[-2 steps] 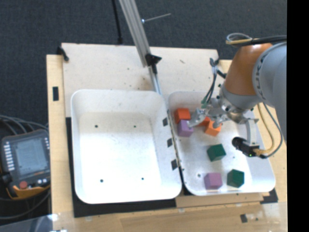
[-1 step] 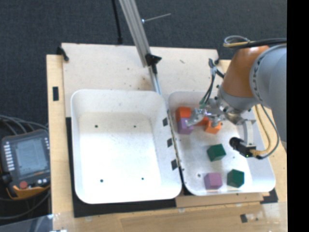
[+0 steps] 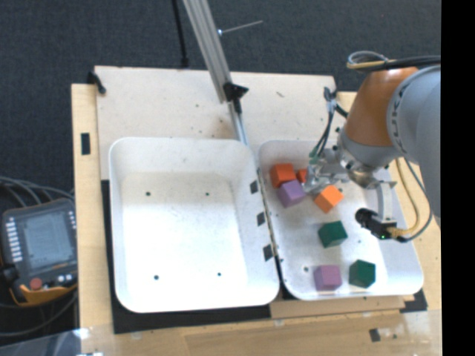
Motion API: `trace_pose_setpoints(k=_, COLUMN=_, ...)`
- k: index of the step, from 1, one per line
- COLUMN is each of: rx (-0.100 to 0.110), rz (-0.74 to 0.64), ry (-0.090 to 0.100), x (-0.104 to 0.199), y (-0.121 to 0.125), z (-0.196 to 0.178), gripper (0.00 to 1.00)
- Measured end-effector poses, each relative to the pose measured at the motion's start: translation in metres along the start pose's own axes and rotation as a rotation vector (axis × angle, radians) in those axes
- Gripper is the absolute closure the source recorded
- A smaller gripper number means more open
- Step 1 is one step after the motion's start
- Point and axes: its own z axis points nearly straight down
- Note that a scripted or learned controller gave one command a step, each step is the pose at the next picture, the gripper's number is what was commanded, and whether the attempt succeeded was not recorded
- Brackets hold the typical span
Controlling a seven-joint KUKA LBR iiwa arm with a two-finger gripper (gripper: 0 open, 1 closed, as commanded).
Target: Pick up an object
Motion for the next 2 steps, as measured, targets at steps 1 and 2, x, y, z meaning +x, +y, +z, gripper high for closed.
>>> trace_pose_setpoints(k=1, rx=0.012, rz=-0.002, ry=0.003, x=-0.002, y=-0.005, z=-0.047, gripper=1.0)
trace_pose_setpoints(k=2, rx=0.011, rz=-0.008, ry=0.003, x=-0.004, y=-0.002, z=-0.093, gripper=1.0)
